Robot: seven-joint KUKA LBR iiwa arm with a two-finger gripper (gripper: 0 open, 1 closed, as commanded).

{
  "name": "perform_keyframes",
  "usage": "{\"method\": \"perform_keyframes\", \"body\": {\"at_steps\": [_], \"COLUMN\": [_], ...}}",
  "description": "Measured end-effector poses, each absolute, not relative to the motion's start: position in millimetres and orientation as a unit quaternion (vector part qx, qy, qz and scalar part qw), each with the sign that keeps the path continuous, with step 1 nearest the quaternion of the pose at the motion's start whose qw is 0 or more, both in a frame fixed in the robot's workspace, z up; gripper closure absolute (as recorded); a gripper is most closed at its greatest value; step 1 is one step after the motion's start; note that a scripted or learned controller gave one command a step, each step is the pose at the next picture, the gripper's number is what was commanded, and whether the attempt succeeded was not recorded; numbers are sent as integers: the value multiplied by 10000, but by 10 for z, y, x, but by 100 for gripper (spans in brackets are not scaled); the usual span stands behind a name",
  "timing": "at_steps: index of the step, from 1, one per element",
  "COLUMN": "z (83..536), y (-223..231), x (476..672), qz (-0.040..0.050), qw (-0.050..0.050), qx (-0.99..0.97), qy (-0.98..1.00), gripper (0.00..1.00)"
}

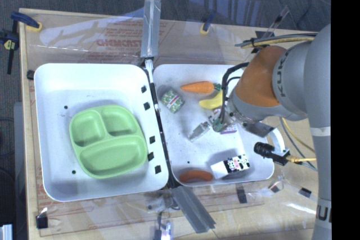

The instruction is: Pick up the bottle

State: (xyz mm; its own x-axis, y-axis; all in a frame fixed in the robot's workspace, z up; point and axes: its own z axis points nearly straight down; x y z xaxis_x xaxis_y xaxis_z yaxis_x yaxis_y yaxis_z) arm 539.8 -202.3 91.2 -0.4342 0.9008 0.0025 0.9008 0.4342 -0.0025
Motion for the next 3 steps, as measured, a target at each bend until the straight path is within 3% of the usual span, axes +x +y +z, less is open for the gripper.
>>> {"method": "perform_keyframes", "body": {"at_steps": [1,2,3], "z": [904,1382,1897], "y": [-1347,-1979,-1801], "x": [5055,5187,5299], "qz": [11,4,6], "qw": [37,18,16], "qx": [-7317,-7586,-7568], "qy": [-6816,-6515,-6536], "gripper": [0,0,0]}}
